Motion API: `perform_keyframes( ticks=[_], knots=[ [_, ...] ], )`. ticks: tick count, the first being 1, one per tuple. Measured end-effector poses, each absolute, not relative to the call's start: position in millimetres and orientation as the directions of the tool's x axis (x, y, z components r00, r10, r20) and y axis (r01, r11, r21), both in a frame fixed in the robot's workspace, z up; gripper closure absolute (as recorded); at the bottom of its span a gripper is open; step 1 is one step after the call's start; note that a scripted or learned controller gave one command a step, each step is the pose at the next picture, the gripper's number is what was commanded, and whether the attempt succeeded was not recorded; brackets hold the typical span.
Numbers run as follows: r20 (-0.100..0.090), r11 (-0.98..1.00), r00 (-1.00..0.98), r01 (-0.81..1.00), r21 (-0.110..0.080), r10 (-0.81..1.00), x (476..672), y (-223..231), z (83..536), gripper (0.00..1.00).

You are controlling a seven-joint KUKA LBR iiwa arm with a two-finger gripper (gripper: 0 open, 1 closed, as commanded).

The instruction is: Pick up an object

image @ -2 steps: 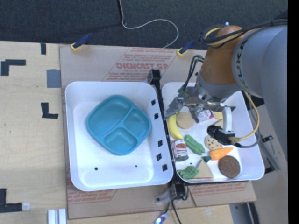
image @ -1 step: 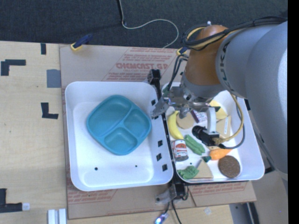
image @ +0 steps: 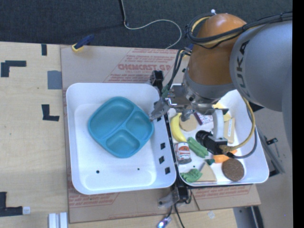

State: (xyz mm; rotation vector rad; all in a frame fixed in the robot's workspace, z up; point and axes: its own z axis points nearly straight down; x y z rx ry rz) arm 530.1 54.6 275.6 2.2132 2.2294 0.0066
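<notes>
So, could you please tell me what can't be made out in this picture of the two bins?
- Gripper fingers: the arm's orange band and wrist cover them, so open or shut is unclear.
- Right bin: its upper half is covered by the arm.
- Banana: its top end runs under the wrist.
- Small can: label too small to read.
- Cable: cut off by the top edge.

Bright, even overhead light. Soft shadows under the arm (image: 247, 56) and inside the left bin (image: 76, 127). Mild glare on the white rims. Slightly soft throughout, arm nearest the lens blurred.
</notes>
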Motion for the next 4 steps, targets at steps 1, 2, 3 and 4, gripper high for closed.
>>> perform_keyframes(
  ticks=[1, 2, 3, 4],
  knots=[
    [0.004, 0.012, -0.012, 1.0, 0.009, 1.0, 527.2, 133.9, 374.3, 0.0],
    [-0.002, 0.004, -0.004, 1.0, -0.003, 1.0, 526.8, 128.9, 377.5, 1.0],
    [0.004, 0.003, -0.004, 1.0, 0.011, 1.0, 500.5, 123.2, 500.7, 1.0],
    [-0.006, 0.0, 0.0, 1.0, -0.02, 1.0, 480.5, 115.5, 320.0, 1.0]
  ],
)
